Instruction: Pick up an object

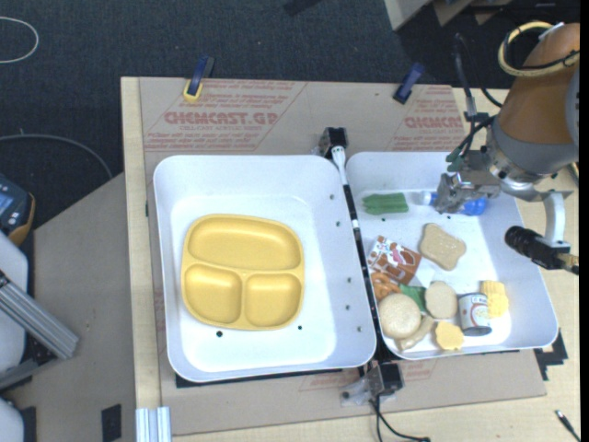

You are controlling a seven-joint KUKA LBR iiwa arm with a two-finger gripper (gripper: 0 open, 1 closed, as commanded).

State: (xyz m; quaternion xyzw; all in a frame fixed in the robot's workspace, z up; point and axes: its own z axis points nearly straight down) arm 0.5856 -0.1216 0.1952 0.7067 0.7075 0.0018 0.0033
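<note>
— Many small things lie in the right bin [543, 316], so which one will it take?

— I think the blue object [474, 206]. It lies at the far right of that bin, and the gripper [448, 194] hangs just at its left side, touching it or almost. Whether the fingers are wide or narrow I cannot tell from where I stand; the gripper's body hides them.

— What can go wrong?

— The blue object seems beside the fingers, not between them. If they close there, they may catch only air, or push it to the bin wall. Also the green block [386, 203] lies near, on the left, and could be knocked.

— And the yellow tray [243, 271]?

— It sits in the left bin [175, 247], well apart. No danger there.
</note>
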